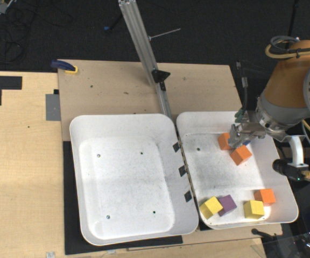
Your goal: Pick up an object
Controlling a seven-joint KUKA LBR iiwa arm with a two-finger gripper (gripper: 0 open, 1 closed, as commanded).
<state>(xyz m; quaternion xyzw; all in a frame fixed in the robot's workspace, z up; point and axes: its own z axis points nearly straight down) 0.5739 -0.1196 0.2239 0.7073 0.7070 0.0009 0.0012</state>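
Orange cubes (241, 155) sit in the right bin (284, 211), touching or nearly so, with the end effector (240, 137) low over them; whether it's apart or together I can't tell. I'd centre on one cube so the other isn't nudged. They look hard, matte, sharp-edged; yellow (211, 206) and purple (227, 203) blocks lie nearer the front rim

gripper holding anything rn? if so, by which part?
Cannot tell. The gripper sits low between two orange blocks in the right bin; no block visibly between its fingers.
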